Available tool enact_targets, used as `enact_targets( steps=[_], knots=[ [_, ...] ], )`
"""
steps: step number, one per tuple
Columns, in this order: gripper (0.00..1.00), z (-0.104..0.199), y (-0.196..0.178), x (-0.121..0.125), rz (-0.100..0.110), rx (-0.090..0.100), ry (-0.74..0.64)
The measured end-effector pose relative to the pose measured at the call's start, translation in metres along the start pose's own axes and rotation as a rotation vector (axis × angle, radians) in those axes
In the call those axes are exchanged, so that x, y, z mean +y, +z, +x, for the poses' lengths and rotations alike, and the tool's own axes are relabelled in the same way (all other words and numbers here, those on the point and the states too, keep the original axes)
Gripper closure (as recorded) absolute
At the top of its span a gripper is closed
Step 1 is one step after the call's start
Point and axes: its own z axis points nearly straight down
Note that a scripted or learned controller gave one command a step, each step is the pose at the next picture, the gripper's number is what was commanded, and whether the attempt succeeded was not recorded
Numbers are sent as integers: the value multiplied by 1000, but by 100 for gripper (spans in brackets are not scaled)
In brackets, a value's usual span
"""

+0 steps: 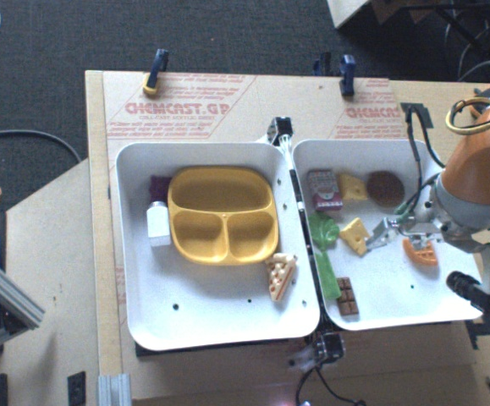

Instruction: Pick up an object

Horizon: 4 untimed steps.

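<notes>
**Gripper low in the right bin, nothing lifted yet**

The arm [481, 176] is reaching in from three o'clock and the gripper [390, 229] is hanging low over the middle of the right bin [397, 307]. Its metal fingers [378, 237] are pointing toward nine o'clock and standing apart, with nothing showing between them, so the pick is not yet done: closing on something and lifting it are both left.

The likeliest target, as I judge it, is the yellow cheese wedge [355, 235], which is lying just beside the fingertips at their nine o'clock. It is looking pale yellow, wedge-shaped and small, resting flat on the bin floor near the green piece [322, 231]. An orange slice [421, 252] is lying at the gripper's four o'clock, partly under the wrist.

Other pieces in the same bin are sitting untouched: a reddish packet [324, 189] and a brown round cookie [385, 188] toward twelve o'clock, and a chocolate bar [347, 297] toward seven o'clock. The left bin [134, 227] is holding a yellow divided tray [222, 214].
</notes>
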Motion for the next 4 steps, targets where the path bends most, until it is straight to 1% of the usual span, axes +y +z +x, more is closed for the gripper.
enact_targets(
  steps=[1, 2, 3, 4],
  knots=[
    [0, 0, 33, 0, -4, -1, -1],
    [100, 0, 22, 1, -8, -2, 0],
    [100, -1, -21, 2, -12, -5, -2],
    [100, -7, -83, -1, -15, -6, -2]
  ],
)
